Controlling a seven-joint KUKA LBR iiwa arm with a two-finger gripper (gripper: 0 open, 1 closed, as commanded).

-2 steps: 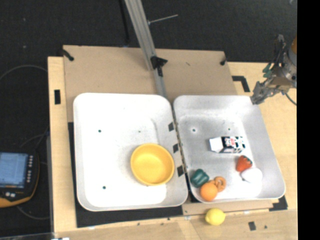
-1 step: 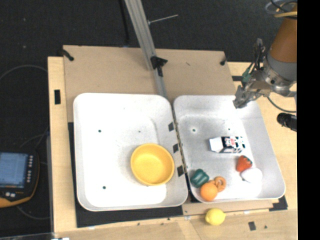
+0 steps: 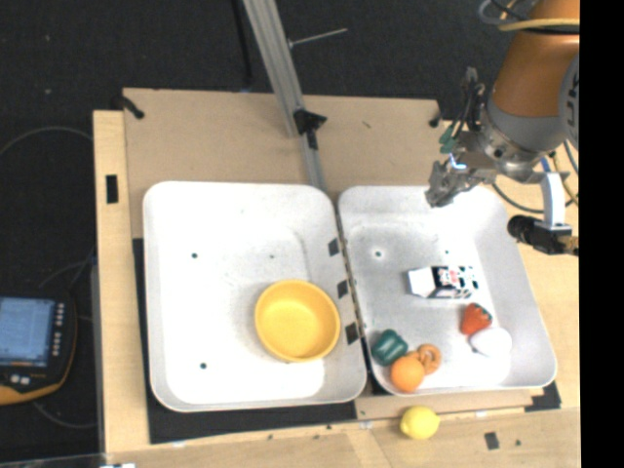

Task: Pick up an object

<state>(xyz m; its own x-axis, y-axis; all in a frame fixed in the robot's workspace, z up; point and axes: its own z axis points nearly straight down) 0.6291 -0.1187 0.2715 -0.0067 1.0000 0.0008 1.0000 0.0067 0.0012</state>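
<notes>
My gripper (image 3: 444,189) hangs over the far edge of the right bin (image 3: 390,232), with nothing visible between its fingers. Below it in that bin lies a small white carton (image 3: 444,282) with dark print. Nearer the front sit a red strawberry-like piece (image 3: 475,319), a white rounded object (image 3: 490,342), a green block (image 3: 388,344), an orange ball (image 3: 407,373) and a smaller orange piece (image 3: 428,357). A yellow bowl (image 3: 296,320) rests in the left bin (image 3: 205,232).
A yellow lemon-like ball (image 3: 418,422) lies on the bench outside the right bin's front edge. A metal pole (image 3: 278,57) slants up from behind the bins. A handheld pendant (image 3: 34,344) sits at far left.
</notes>
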